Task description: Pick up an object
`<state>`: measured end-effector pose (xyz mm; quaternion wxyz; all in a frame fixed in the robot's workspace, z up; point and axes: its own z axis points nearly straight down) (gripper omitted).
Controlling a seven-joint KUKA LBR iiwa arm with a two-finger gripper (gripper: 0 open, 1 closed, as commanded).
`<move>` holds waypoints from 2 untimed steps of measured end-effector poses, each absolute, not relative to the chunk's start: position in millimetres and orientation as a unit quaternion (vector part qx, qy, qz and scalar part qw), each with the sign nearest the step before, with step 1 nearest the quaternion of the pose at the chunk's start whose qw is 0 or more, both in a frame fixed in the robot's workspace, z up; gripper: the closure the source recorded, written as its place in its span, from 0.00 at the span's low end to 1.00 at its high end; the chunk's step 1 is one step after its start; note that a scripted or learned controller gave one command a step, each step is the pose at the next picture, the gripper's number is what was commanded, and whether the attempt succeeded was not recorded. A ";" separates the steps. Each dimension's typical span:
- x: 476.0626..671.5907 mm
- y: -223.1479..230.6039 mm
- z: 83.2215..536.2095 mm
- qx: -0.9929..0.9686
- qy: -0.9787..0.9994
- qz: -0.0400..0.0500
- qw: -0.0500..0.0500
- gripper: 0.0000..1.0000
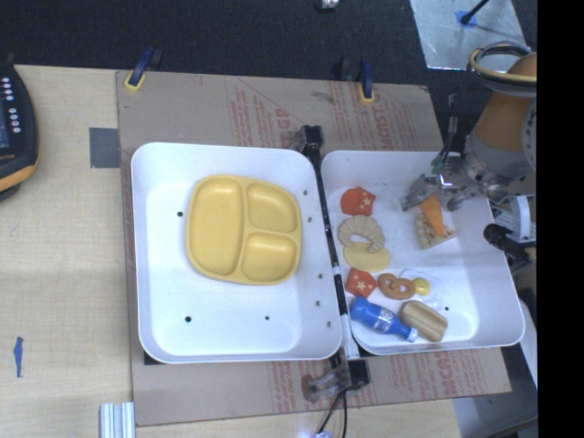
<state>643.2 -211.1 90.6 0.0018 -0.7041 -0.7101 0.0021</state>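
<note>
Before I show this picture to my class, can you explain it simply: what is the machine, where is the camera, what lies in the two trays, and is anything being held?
The camera looks down at a slant from above the bench. The machine is a robot arm reaching in from the right; its gripper hangs over an orange and tan toy in the right bin. I cannot tell whether anything is held. That bin also holds a toy croissant, a pretzel, a blue bottle and a few other small toys. The left bin holds a yellow divided plate.
</note>
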 end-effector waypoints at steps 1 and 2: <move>643.6 -211.6 103.2 -0.703 -0.711 0.002 0.002 1.00; 639.5 -123.2 159.4 -0.703 -0.712 0.000 0.001 1.00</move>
